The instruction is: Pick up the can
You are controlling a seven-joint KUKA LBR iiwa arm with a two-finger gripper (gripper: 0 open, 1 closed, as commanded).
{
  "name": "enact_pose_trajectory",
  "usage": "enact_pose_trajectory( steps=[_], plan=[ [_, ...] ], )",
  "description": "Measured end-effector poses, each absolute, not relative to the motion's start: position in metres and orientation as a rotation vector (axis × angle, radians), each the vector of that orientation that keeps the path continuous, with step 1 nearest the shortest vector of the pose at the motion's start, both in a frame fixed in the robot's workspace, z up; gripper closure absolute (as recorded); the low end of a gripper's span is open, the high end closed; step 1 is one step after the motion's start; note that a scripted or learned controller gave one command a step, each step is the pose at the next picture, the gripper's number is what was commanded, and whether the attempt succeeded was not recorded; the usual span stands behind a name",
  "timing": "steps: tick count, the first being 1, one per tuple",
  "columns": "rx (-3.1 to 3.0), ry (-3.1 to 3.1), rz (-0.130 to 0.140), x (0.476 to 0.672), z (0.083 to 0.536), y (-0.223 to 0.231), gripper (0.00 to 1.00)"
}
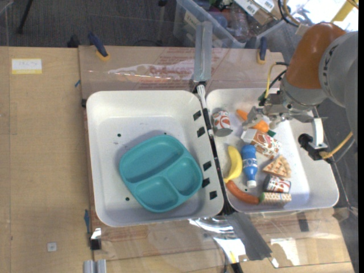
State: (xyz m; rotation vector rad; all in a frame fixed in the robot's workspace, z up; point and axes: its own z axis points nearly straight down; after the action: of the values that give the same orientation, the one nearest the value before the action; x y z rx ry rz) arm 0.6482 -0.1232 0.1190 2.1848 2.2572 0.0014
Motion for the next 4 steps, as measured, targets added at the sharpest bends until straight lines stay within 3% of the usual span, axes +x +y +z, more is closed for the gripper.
enact_pose_trajectory(
  steps=[1, 2, 3, 4],
  plan=[
    [2.182, 2.255, 0.006, 0.650, 0.131, -0.124, 1.00],
    [2.182, 2.255, 0.006, 0.650, 0.131, -0.124, 0.00],
    [2.207, 2.221, 0.012, 0.594, 0.092, -0.115, 0.00],
    [2.210, 2.213, 0.017, 0.595, 0.103, -0.117, 1.00]
  ],
)
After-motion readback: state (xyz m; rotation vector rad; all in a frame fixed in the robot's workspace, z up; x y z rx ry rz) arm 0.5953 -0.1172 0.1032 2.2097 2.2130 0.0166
